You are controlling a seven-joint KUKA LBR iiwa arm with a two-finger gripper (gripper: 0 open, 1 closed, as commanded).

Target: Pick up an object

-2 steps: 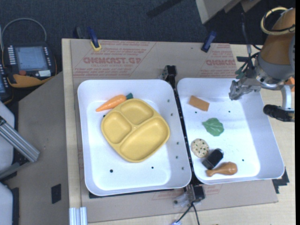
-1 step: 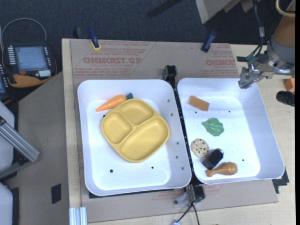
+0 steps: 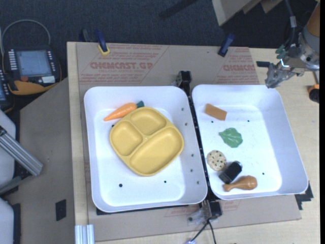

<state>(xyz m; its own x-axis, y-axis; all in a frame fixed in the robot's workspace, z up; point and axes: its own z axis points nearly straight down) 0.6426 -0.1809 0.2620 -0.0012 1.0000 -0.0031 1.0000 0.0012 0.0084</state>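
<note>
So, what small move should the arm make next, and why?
Probably move the end effector left and toward the camera, over the right bin. It sits above that bin's far right corner, while the nearest object, the orange block, lies inside, well apart from it.

Brown board (image 3: 152,65) under white bins, teach pendant (image 3: 31,67) at left, two blue clamps (image 3: 101,42)
</note>
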